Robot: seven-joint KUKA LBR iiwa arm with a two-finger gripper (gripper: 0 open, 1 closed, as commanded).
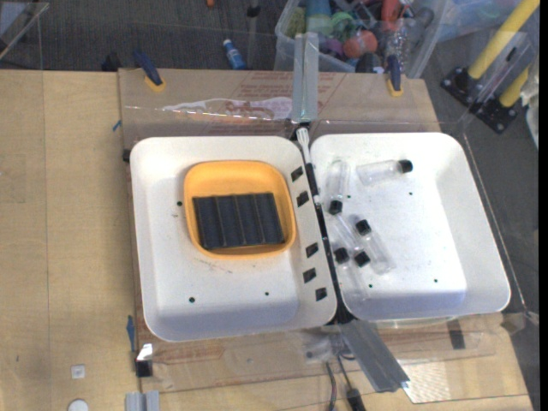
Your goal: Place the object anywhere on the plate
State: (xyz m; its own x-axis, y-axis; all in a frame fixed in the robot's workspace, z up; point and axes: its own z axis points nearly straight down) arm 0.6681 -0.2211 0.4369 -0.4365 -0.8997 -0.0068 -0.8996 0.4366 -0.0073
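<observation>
An orange plate (199,182) with rounded corners lies in the left white bin (163,272), towards its back half. A black ridged slab (238,221) rests flat on the plate and covers most of its middle. In the right white bin (432,229) lie several clear vials with black caps: one at the back (384,170), one near the divider (336,182), and a cluster further forward (360,245).
A row of black tabs (308,225) runs along the seam between the bins. Behind the bench stands a clear tub of colourful toys (368,11). A yellow-legged stand (501,37) is at the back right. Bare wooden bench (60,229) lies to the left.
</observation>
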